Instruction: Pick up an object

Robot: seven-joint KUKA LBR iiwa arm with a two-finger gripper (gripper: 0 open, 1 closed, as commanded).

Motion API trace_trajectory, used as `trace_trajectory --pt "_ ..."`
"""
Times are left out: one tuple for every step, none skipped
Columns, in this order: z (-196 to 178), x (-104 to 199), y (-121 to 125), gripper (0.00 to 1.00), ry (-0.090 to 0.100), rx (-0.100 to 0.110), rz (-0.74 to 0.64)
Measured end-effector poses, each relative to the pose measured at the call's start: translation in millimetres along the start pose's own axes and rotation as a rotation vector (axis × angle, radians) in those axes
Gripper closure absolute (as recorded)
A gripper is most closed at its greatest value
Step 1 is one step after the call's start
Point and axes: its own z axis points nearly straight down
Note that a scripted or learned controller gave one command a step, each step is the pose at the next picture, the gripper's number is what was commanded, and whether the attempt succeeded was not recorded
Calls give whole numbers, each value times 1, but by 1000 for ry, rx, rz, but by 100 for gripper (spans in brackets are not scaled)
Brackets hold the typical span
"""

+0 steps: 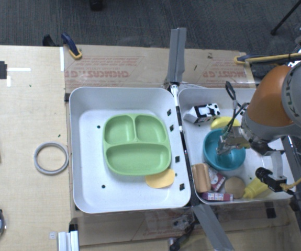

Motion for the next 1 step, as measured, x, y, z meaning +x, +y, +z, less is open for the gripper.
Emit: trace_trajectory --pt "0 0 0 0 0 0 0"
